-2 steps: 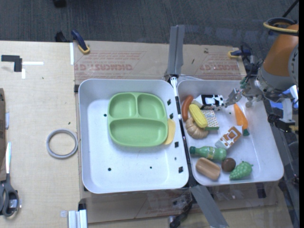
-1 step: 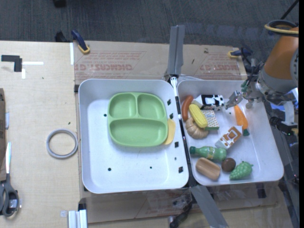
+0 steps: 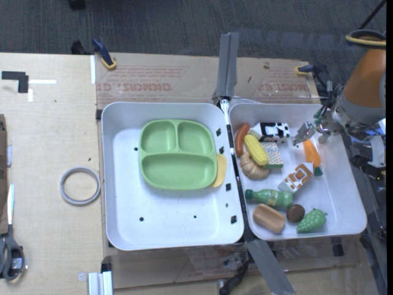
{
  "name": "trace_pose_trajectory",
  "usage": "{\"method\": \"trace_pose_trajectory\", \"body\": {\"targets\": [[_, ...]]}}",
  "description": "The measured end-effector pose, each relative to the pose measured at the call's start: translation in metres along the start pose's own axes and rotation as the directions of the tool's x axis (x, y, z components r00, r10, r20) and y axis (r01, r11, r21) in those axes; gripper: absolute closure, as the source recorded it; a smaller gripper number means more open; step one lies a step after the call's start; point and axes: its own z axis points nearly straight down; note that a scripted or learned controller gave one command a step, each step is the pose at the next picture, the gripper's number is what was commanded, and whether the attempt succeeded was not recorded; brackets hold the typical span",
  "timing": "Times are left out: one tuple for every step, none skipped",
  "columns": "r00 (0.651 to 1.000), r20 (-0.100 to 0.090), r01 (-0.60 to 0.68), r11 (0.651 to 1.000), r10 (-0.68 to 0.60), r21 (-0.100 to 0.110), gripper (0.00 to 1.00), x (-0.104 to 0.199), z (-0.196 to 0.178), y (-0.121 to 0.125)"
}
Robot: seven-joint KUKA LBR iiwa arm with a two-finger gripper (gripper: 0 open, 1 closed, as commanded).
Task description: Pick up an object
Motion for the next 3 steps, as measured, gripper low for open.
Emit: {"method": "trace_pose_trajectory", "body": {"targets": [[1.0, -0.004, -0.006, 1.0, 0.006, 0.008, 0.0, -0.0009, 0.0003, 0.0043], [1.0, 0.0, 0.003, 1.0, -0.003, 0.001, 0.0, -0.0003, 0.0001, 0.0008], [1.0, -0.003, -0.013, 1.0, 0.013, 0.005, 0.0, -0.0005, 0.0002, 0.0032]]}}
